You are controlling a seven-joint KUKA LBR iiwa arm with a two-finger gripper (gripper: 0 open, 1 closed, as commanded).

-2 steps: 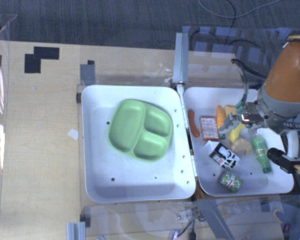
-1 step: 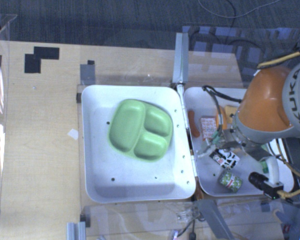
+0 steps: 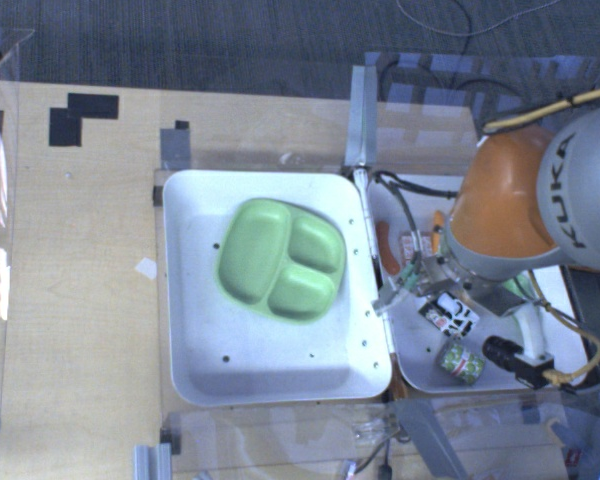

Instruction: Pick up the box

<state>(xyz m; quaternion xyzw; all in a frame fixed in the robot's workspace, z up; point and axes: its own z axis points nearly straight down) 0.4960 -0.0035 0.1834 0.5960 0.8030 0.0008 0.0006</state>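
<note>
I find the arm [image 3: 520, 203] reaching in from the right, its orange band hanging over the right bin [image 3: 420, 368]. The pincer [image 3: 412, 276] sits low over that bin's left part, close to the wall shared with the left bin [image 3: 180, 298]; whether it is spread or pressed together I cannot tell, since the wrist covers it. The box [image 3: 450, 315], as I judge it, is the small white carton with black print lying just to the right of the pincer and a little nearer the front, flat on the bin floor, its long axis slanting from far left to near right. It looks light, with printed panels and crisp edges. A green can [image 3: 462, 363] lies just in front of it, and an orange-red item [image 3: 385, 248] rests by the dividing wall behind the pincer. The left bin carries a green divided tray [image 3: 280, 258], well apart from the work. I judge the coming move a short shift right and toward the front.
</note>
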